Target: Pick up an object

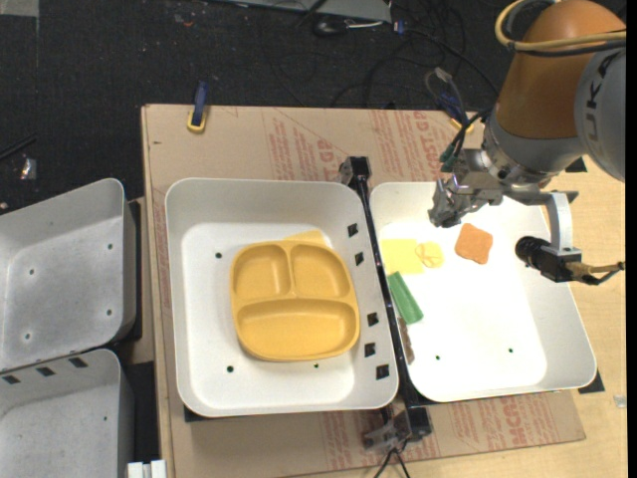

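Hovering over the right bin (pixel 557 366), the gripper (pixel 445 210) hangs just above-left of the orange piece (pixel 475 243) lying on the bin floor; its grip state cannot be told.

Arm in from right, gripper (pixel 448 210) low.

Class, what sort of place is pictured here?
Probably a robotics lab: a robot arm over two white bins on a plywood bench, with loose cables on the floor.
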